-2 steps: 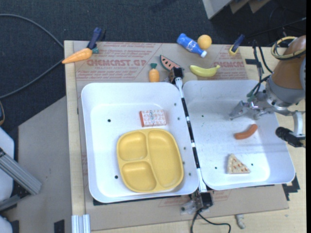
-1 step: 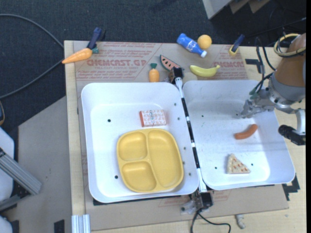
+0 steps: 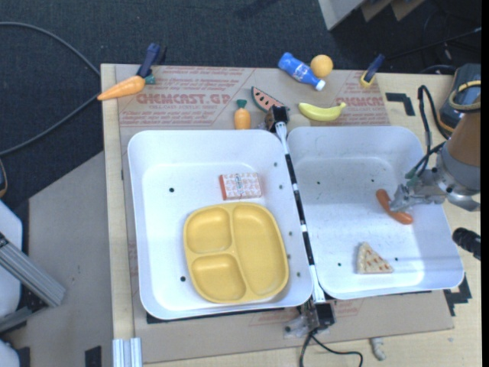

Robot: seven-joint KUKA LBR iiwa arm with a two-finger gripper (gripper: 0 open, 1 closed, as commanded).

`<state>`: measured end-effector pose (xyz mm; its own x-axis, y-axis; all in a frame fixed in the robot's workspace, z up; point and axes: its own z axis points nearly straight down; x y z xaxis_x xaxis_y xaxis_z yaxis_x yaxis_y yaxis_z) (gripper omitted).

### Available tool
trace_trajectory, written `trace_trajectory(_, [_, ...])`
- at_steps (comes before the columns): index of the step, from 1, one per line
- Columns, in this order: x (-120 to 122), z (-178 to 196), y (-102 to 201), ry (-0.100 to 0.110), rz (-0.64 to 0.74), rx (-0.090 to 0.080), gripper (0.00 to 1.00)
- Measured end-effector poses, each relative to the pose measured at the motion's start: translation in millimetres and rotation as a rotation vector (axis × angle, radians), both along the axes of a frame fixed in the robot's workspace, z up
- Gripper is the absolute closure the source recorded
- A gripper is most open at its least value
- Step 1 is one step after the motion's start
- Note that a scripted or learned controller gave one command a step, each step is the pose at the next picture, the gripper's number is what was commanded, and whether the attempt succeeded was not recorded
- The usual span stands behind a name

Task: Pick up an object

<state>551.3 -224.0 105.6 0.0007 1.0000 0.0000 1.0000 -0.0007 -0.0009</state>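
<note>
White plastic bins: two are counted, set side by side on the table (image 3: 114,205). In the left bin (image 3: 153,159), one yellow divided plate (image 3: 235,252) with three compartments is seen toward the near side, and one small printed packet (image 3: 241,185) lies just beyond it, apart from the plate.

In the right bin (image 3: 344,159), two items are counted: one orange-red sausage (image 3: 393,207) toward the right wall and one wedge-shaped waffle or pizza slice (image 3: 372,260) nearer the front, well apart from the sausage.

Outside the bins, along the far strip of the table, the following are counted: two carrots, a large carrot (image 3: 122,89) at the left corner and a small carrot (image 3: 242,117) by the left bin's rim; one watermelon slice (image 3: 264,98); one blue bottle (image 3: 299,70); one orange ball (image 3: 322,65); one banana (image 3: 322,112). Two blue clamps are seen on the table's far edge, the left clamp (image 3: 150,56) and the right clamp (image 3: 372,69).

The gripper (image 3: 405,199) is placed low in the right bin, reached in from the right. The sausage is located directly at the gripper tips, with its right part overlapped by them; contact looks likely, but a grasp between the fingers cannot be confirmed. Whether the gripper is apart or together cannot be told at this resolution. The sausage appears to rest on the bin floor.
</note>
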Motion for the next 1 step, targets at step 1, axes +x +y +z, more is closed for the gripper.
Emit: trace_trajectory(1, [0.4,-0.2,1.5,0.0,0.002,0.003,0.0])
